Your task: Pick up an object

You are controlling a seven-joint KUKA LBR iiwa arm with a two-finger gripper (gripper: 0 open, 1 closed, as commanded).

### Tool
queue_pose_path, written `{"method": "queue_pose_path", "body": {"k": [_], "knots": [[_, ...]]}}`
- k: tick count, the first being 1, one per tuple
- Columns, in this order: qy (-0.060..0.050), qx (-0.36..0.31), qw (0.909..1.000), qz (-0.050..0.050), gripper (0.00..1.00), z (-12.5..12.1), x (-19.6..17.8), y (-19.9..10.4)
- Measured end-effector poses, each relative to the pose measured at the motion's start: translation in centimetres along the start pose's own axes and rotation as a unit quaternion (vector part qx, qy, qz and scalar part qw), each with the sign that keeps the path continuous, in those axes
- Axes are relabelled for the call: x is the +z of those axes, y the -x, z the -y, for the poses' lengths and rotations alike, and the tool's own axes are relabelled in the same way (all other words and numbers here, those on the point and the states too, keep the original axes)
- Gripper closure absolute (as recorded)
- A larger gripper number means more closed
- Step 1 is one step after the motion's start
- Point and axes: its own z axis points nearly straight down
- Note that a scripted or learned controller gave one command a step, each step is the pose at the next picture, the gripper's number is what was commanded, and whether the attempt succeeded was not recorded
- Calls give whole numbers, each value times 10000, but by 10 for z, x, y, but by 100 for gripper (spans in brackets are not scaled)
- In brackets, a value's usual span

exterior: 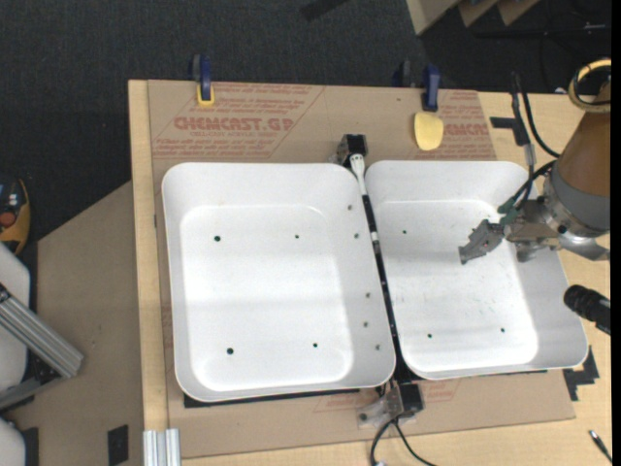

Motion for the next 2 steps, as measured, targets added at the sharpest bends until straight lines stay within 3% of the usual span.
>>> {"method": "queue_pose_path", "body": {"k": [1, 2], "knots": [[16, -3, 10000, 4, 100, -1, -11, 0], [114, -41, 9999, 10, 100, -42, -178, -48]]}}
